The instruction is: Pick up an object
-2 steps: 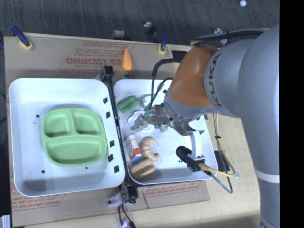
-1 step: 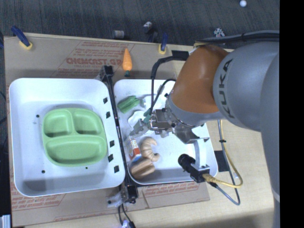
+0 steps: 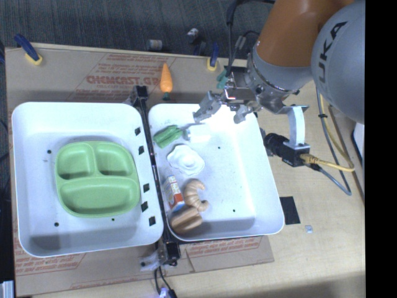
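Note:
My gripper (image 3: 221,112) hovers over the far end of the right bin (image 3: 248,166), its two fingers spread apart with nothing between them. Along the bin's left side lie a green pod-shaped item (image 3: 166,135), a white lumpy object (image 3: 186,159), a small red-and-white tube (image 3: 173,190), a tan croissant (image 3: 196,194) and a brown bread-like piece (image 3: 186,220). The green item is just left of and below the left fingertip (image 3: 205,110), apart from it.
The left bin (image 3: 31,141) holds a green divided plate (image 3: 96,177). An orange carrot-shaped toy (image 3: 165,79) rests on the cardboard behind the bins. Blue clamps (image 3: 29,48) hold the cardboard's far edge. The right half of the right bin's floor is bare.

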Controlling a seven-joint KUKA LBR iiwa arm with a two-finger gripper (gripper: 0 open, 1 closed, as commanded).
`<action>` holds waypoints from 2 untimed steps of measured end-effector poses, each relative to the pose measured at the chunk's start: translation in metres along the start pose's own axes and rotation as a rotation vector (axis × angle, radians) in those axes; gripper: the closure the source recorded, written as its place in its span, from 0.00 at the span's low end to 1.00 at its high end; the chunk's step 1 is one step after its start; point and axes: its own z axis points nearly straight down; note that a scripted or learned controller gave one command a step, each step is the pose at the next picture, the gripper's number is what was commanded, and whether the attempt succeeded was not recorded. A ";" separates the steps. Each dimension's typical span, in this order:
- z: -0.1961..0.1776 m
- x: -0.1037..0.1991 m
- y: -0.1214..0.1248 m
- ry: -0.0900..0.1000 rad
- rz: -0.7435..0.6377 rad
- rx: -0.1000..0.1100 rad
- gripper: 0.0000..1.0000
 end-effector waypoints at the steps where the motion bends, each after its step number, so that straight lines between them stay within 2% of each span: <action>1: -0.010 0.001 0.001 0.000 -0.006 -0.004 1.00; 2: 0.123 0.091 -0.030 0.002 0.000 0.012 1.00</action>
